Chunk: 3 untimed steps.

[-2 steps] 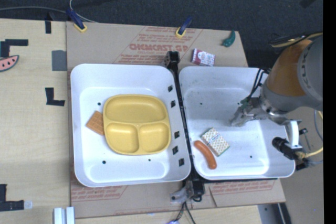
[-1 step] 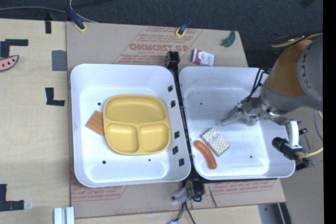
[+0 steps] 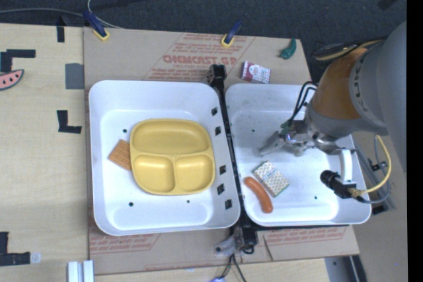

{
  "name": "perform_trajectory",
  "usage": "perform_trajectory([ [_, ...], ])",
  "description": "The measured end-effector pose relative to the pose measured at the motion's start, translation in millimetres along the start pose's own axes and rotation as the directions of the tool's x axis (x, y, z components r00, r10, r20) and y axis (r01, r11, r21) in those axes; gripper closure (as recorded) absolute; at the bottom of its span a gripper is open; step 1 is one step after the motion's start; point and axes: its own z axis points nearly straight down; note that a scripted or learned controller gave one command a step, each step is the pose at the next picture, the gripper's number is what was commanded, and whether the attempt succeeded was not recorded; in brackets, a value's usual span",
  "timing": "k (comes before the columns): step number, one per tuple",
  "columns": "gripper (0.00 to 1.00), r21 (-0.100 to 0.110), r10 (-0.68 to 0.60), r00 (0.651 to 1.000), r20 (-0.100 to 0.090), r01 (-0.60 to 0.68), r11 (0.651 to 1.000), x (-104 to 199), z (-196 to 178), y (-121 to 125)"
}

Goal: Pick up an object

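Over the right bin [image 3: 344, 211], the gripper [image 3: 269, 144] hangs, fingers spread, grasping nothing; the sausage [image 3: 258, 195] lies diagonally, upper-left to lower-right.

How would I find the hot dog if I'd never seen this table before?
Look at the two white bins and take the right bin, the one the arm reaches into. Near its front edge, on the side next to the left bin, lies the hot dog. It is long, thin and orange-red, while the packet touching it is flat, squarish and chequered.
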Motion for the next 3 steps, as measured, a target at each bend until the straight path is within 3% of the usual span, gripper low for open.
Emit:
perform_trajectory([
  [1,0.00,-0.001,-0.001,1.000,-0.001,0.001,1.000,39.4,0.9,60.9],
  [2,1.00,0.001,-0.002,1.000,0.001,0.002,1.000,38.6,-8.9,60.6],
  [3,0.00,0.001,-0.002,1.000,0.002,0.002,1.000,38.4,-8.8,60.6],
])
